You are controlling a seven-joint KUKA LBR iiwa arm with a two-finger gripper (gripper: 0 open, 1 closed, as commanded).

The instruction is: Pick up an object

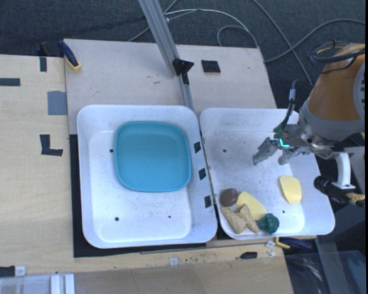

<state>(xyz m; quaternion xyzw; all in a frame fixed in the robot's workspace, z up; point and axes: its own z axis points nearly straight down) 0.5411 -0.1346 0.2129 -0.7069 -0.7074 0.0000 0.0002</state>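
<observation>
My gripper (272,156) hangs over the middle of the right bin (233,127), its two grey fingers spread open with nothing between them. Below and to its right a pale yellow oval object (290,188) lies alone on the bin floor. In the bin's front left corner several small things are bunched together: a brown round object (228,196), a yellow piece (250,202), tan wedge-shaped pieces (239,218) and a dark green object (269,223). The gripper is apart from all of them.
The left bin (98,164) holds a blue square plate (153,156). A slanted metal pole (165,38) runs down to the gap between the bins. Cables trail over the dark floor at the back right.
</observation>
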